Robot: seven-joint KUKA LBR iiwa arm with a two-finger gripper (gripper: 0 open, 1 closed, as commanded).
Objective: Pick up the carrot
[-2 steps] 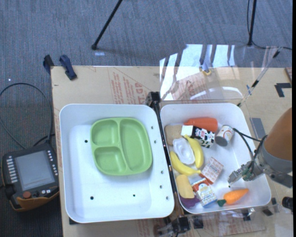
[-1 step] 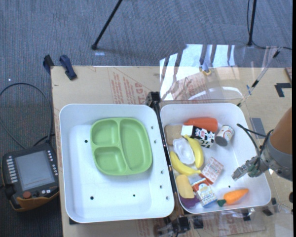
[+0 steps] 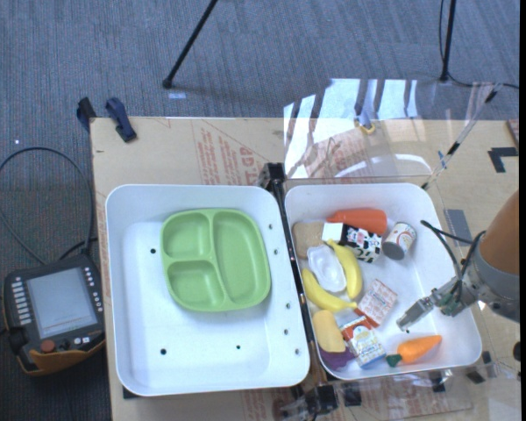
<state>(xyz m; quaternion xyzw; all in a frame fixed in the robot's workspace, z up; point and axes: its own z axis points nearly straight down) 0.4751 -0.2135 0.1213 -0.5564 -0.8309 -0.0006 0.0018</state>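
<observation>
Green divided plate (image 3: 216, 259) in left bin (image 3: 131, 323); bananas (image 3: 333, 281) in right bin (image 3: 434, 207).

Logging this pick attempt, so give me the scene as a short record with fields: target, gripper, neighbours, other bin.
target: carrot, lying near the front right corner of the right bin
gripper: gripper just above the carrot, not holding it
neighbours: small carton left of the carrot; bananas further left
other bin: left bin holds a green divided plate

A grey arm (image 3: 500, 283) with an orange band (image 3: 508, 231) carries a slim metallic tool (image 3: 414, 316) and a black cable (image 3: 447, 239).
</observation>
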